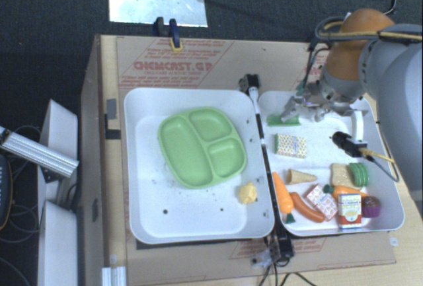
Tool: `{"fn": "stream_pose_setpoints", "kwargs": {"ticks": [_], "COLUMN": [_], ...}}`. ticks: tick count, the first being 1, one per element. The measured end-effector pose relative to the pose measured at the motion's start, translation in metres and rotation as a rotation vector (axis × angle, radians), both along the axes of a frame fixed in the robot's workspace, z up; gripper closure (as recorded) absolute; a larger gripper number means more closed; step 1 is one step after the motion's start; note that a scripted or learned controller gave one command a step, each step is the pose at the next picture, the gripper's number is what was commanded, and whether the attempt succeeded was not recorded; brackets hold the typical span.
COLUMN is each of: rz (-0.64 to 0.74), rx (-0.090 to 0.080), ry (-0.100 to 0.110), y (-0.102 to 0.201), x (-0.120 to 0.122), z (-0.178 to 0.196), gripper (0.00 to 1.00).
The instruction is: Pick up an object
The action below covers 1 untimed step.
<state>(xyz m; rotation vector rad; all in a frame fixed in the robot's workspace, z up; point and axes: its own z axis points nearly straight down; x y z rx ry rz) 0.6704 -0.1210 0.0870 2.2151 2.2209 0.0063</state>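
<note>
Hand (291,111) hangs low over a green piece (283,121) in the right bin (396,209), its grip state unclear.

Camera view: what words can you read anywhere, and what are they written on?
"CHEMCAST GP", in red capitals, on the brown board under the two bins; the last letters are unclear.
Smaller red lines above and below it on that board: too blurred to read.
Label on the small red carton in the right bin: too small to read.
</note>
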Motion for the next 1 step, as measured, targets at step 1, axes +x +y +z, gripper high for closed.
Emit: {"fn": "stream_pose_setpoints", "kwargs": {"ticks": [1], "rz": [0.0], "rx": [-0.001], "ry": [0.0], "y": [0.0003], "x": [0.0], "z": [0.0], "gripper": [0.0]}}
